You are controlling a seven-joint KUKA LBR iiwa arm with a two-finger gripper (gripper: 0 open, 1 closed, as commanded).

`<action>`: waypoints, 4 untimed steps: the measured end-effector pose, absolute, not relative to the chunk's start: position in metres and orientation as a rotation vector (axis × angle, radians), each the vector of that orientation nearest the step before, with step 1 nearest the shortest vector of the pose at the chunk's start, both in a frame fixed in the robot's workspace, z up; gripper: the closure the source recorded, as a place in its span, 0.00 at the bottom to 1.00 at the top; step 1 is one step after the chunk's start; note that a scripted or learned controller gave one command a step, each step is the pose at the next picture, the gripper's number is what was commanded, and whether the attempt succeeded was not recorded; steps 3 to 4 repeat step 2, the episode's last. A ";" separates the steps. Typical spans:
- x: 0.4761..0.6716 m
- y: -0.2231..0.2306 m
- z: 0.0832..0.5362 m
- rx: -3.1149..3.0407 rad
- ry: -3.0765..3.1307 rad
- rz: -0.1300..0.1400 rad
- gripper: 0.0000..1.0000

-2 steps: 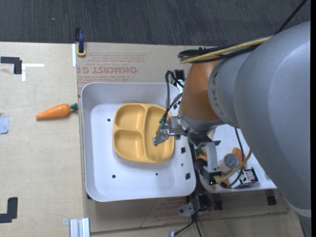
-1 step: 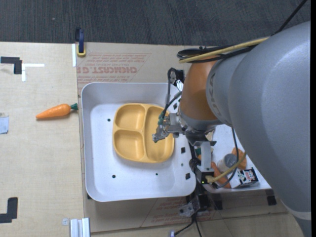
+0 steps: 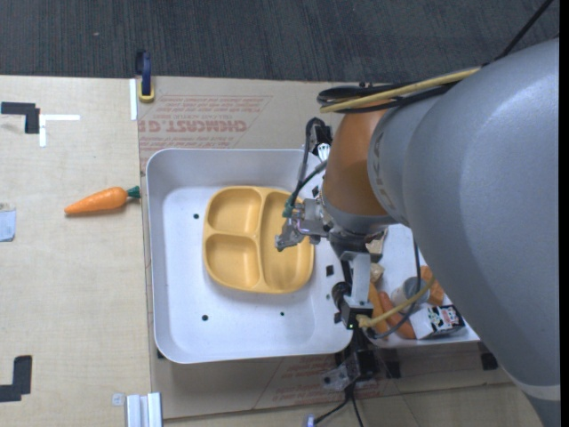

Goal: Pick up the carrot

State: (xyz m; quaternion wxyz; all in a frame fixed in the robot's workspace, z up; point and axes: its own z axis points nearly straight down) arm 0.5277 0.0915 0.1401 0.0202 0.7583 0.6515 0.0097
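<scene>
We find the carrot (image 3: pixel 98 201) lying on the bare wooden bench (image 3: pixel 62 310), outside both bins, at about nine o'clock from the left bin (image 3: pixel 169 265) and just beside its left wall. Its long axis runs nearly level across the view, tilted slightly so the right end sits higher. The tapered orange tip points toward nine o'clock; the green stem end points toward three o'clock and sits almost against the bin's rim. It lies flat and on its own, nothing touching it, so we judge it open to a grasp from above across its narrow width.

Inside the left bin, toward its two o'clock side, rests a yellow divided plate (image 3: pixel 253 238) with three compartments, all bare. It lies flat on the bin floor.

The gripper (image 3: pixel 292 229) hangs over the plate's right edge, well apart from the carrot, at roughly three o'clock from it. We cannot tell how its fingers stand, since cabling and the wrist cover them. Nothing shows between them. The grey arm (image 3: pixel 480 221) with its orange band comes in from three o'clock and covers much of the right bin (image 3: pixel 449 327), where a few small items peek out at five o'clock.

We judge the pick not yet begun: the arm would need to travel toward nine o'clock, past the bin wall.
</scene>
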 end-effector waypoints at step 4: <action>0.523 0.063 0.159 2.361 1.996 -0.053 1.00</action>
